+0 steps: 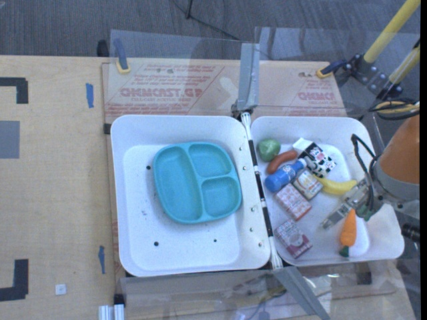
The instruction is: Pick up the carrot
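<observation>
The carrot [348, 229], orange with a green stalk end pointing to the front, lies near the front right corner of the right bin [387, 249]. My gripper [340, 216] reaches in from the right and sits low, right against the carrot's upper left side. Its grey body and orange-banded arm [403, 159] hang over the bin's right wall. The view does not let me tell whether the carrot is between the jaws or just beside them.
The right bin also holds a green ball [269, 148], a red sausage [283, 159], a blue bottle [283, 176], a black-and-white cow toy [319, 159], a banana [337, 186] and pink packets [293, 203]. A teal divided plate [197, 181] lies in the left bin [127, 179].
</observation>
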{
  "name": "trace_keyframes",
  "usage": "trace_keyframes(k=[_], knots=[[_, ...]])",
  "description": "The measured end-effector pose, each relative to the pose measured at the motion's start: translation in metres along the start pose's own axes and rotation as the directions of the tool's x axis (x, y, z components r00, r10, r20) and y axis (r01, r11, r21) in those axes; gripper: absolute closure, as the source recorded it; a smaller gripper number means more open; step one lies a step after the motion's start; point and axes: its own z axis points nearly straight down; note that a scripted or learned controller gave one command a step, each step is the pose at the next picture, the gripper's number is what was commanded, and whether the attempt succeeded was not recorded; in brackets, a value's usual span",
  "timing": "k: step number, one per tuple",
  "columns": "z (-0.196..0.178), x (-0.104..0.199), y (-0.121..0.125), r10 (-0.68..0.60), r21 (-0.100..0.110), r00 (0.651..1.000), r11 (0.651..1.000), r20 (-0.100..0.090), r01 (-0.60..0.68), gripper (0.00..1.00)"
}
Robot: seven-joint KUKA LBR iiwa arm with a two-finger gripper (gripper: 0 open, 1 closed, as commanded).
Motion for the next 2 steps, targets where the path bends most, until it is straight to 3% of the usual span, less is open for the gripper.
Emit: trace_keyframes(k=[1,2], knots=[[-0.012,-0.003,0.001,0.003,-0.006,1.0,1.0,0.012,-0.003,1.0],[-0.054,0.035,0.024,0.04,0.005,0.999,0.999,-0.005,-0.04,1.0]])
